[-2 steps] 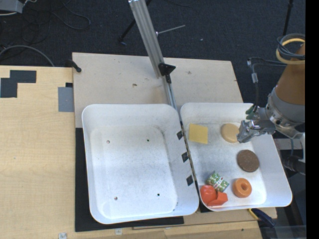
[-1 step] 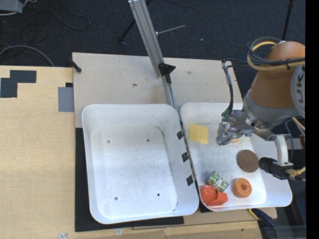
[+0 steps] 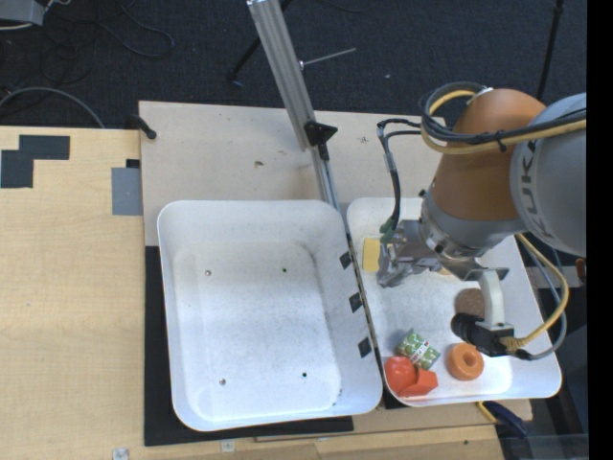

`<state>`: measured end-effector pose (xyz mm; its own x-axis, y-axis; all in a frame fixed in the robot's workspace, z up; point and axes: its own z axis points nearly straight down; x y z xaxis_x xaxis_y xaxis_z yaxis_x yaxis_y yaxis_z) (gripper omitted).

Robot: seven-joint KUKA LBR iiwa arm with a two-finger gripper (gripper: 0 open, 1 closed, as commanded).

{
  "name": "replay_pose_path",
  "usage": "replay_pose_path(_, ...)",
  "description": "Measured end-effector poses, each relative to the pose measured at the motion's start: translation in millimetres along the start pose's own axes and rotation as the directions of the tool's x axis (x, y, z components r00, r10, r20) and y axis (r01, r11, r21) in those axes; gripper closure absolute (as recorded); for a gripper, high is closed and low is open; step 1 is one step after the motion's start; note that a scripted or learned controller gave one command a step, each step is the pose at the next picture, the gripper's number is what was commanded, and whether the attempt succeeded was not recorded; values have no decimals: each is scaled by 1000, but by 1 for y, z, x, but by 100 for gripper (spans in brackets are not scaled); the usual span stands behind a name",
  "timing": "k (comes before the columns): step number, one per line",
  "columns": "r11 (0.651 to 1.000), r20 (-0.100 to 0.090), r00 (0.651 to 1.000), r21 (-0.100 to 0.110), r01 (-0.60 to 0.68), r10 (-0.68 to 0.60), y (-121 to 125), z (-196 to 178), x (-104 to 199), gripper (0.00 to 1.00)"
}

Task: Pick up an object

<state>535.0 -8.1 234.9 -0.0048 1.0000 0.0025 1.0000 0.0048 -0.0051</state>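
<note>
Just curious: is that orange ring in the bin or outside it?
In: the orange ring lies on the right white bin's floor, inside its rim.

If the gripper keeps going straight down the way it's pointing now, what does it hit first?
Probably the white floor of the right bin just beside the yellow block. The gripper hangs close to that block, so it may clip it; depth is hard to judge from this slanted view.

Speckled matt white plastic left bin (image 3: 251,324), pale light-wood-grain bench top (image 3: 67,286), ribbed silvery brushed-metal extrusion post (image 3: 287,75), glossy smooth orange plastic arm band (image 3: 484,171), glossy red plastic tomato-like toy (image 3: 410,376).
</note>
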Motion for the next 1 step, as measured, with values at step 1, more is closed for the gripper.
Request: replay_pose_path(1,1000,1,1000,-1,0,0,10,5,55,100)
